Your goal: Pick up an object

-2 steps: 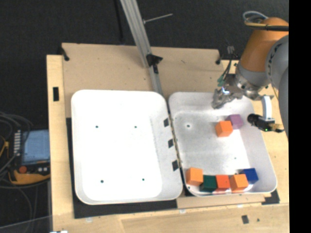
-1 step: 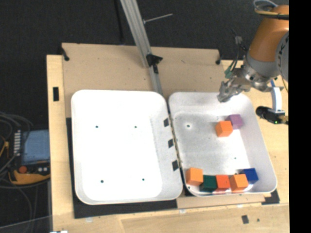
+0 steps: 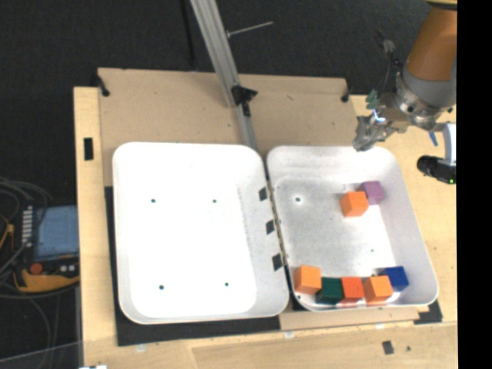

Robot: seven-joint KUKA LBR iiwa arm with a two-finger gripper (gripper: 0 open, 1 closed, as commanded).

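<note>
Nearest, along the near wall of the right bin (image 3: 407,229), five blocks crowd in a row: an orange block (image 3: 308,278) at the left end, then a green block (image 3: 331,289), a second orange block (image 3: 352,287), a third orange block (image 3: 377,287), and a blue block (image 3: 396,277) at the right end by the near right corner. They sit touching or almost touching each other and press close to the rim, so there is little room around them on the near side.

The middle of this bin's floor is open. Farther in, toward the right wall, a lone orange block (image 3: 354,204) lies just beside a purple block (image 3: 373,191), with free floor to their left and near side.

The left bin (image 3: 123,229) lies alongside on the surface (image 3: 169,106), its right edge meeting the right bin's left edge.

Farthest, the end effector (image 3: 367,138) hangs over the far rim of the right bin, near its far right corner, well apart from every block. Whether it is released or clenched I cannot tell; nothing shows in it.
</note>
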